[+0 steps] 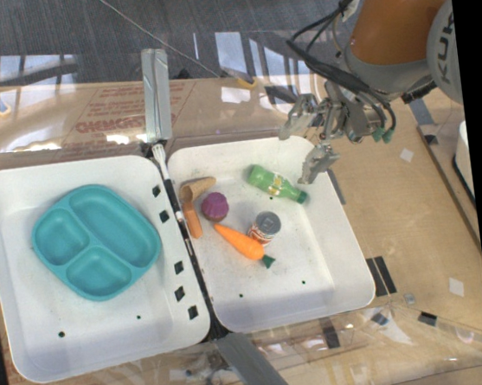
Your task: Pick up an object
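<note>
The gripper (308, 144) is hanging over the far right corner of the right bin (339, 280), its two fingers spread apart with nothing between them; one finger is reaching toward the bin's back rim and the other is pointing down just beside the cap end of a green bottle (276, 184). That bottle is lying on its side near the bin's right wall, tilted across the floor. Left of it, a purple ball (214, 205) is sitting beside an ice cream cone (193, 195), whose lower end is running along the divider. An orange carrot (240, 240) is lying diagonally in the middle, its green tip touching a small can (266, 225). In the left bin (24, 345), a teal divided plate (96, 240) is resting flat.
</note>
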